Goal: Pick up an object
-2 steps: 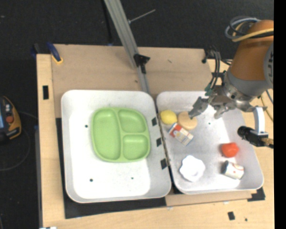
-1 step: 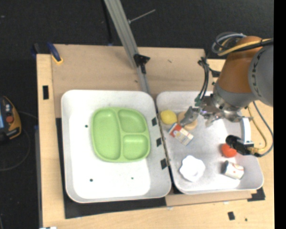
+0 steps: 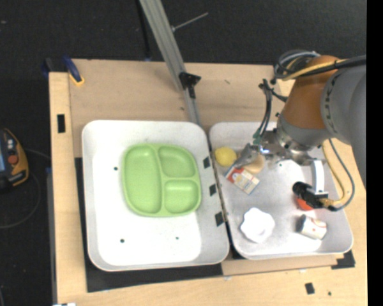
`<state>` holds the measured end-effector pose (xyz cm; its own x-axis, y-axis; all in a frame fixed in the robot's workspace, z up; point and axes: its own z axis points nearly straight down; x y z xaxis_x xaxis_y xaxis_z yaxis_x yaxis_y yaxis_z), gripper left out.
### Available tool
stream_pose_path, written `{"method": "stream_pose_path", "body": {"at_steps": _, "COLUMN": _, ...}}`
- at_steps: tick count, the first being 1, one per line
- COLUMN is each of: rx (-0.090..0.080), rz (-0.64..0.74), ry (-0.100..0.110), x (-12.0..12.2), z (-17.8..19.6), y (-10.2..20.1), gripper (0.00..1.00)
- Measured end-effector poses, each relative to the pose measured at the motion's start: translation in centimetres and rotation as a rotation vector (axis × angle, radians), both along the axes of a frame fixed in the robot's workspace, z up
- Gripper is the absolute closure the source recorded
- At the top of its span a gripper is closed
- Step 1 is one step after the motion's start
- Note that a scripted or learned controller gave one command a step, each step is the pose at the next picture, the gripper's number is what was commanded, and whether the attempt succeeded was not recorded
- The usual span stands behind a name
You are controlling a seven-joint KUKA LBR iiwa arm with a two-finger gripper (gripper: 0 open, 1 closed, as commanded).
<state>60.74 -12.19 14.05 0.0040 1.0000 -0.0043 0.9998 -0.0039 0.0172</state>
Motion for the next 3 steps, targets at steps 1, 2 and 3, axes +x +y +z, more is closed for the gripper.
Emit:
{"method": "stream_pose_path", "body": {"at_steps": 1, "rx": 0.001, "rz": -0.003, "ry": -0.007, "x": 0.2, "z": 0.9, "y": 0.0, "gripper": 1.0}}
{"method": "stream_pose_path", "body": {"at_steps": 2, "rx": 0.003, "rz": 0.004, "ry": 0.012, "x": 0.8, "z": 5.7, "y": -0.7, "gripper": 1.0}}
{"method": "stream_pose_path", "body": {"at_steps": 3, "rx": 0.002, "rz": 0.006, "ry": 0.009, "x": 1.2, "z": 12.1, "y": -1.1, "gripper": 1.0}}
